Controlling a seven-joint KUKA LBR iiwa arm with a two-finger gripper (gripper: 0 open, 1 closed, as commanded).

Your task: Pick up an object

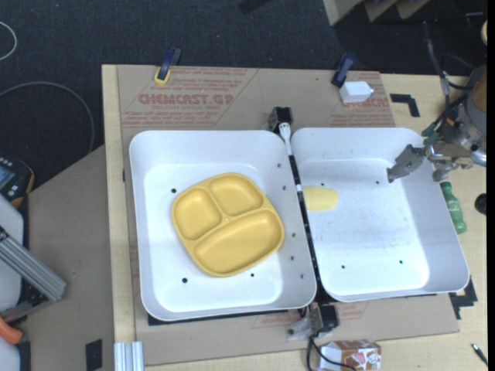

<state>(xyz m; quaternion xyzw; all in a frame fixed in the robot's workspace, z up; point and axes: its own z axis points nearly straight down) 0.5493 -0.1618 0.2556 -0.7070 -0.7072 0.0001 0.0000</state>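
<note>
1. Your gripper [405, 163] hangs over the far right corner of the right bin [371, 280]; you can't tell how its grasp stands, and nothing shows in it.
2. Nearest target: the small yellow piece [320, 198], well off to the gripper's left and a touch nearer you, against that bin's left wall, long axis running left-right.
3. Further left again, in the left bin [155, 161], lies the yellow divided plate [227, 223].
4. Judgement: go left for the small piece.

Glossy yellow plastic tray [227, 222] in smooth white plastic bin [147, 207].
</note>
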